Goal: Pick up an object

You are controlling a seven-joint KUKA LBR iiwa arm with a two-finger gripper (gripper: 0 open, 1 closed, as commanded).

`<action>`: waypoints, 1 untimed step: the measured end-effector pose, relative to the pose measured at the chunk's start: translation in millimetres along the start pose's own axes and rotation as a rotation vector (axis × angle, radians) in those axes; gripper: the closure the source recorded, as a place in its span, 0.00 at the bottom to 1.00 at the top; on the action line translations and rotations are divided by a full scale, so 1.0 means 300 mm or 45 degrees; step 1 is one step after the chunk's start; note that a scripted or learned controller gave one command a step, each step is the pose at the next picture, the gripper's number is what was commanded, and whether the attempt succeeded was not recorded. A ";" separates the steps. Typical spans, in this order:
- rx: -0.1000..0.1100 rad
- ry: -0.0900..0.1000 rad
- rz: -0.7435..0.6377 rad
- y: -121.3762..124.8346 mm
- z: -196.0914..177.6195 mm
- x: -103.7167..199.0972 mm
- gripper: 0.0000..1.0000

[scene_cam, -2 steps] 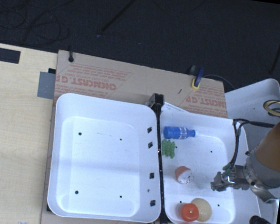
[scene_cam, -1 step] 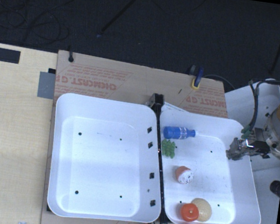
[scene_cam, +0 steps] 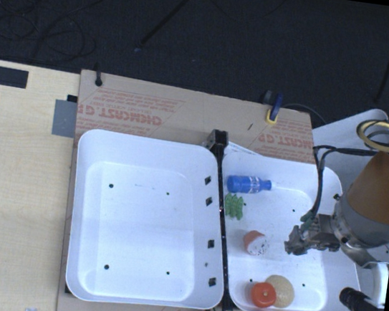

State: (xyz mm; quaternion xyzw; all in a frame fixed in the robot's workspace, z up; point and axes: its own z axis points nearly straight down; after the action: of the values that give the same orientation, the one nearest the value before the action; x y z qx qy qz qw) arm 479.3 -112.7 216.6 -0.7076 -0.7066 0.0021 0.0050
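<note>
From the overhead camera we see the tool (scene_cam: 300,241) low over the right bin (scene_cam: 329,184), at the end of the grey arm (scene_cam: 375,207) with its orange band. It is dark and small against the white floor, and we cannot tell how it is set; we see nothing gripped in it.

The pickable things all lie in that same bin. Just left of the tool sits a small round white and red object (scene_cam: 255,243), near but apart from it. Further left and up the frame lies a green sprig-like toy (scene_cam: 234,206), and beyond that a blue bottle (scene_cam: 249,185) on its side with a white label whose writing is too small to read. Below and slightly left of the tool, a red round piece (scene_cam: 263,295) touches a tan round piece (scene_cam: 281,289).

The left bin (scene_cam: 90,172) lies well to the tool's left. Under both bins a cardboard sheet (scene_cam: 186,117) covers the worktop (scene_cam: 7,196); its red print is upside down and we cannot read it with confidence.
</note>
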 end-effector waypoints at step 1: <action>-0.007 -0.003 -0.004 0.119 0.220 0.033 1.00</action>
State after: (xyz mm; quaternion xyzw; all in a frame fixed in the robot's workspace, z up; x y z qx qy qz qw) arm 514.4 -102.5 150.4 -0.7064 -0.7078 0.0010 0.0024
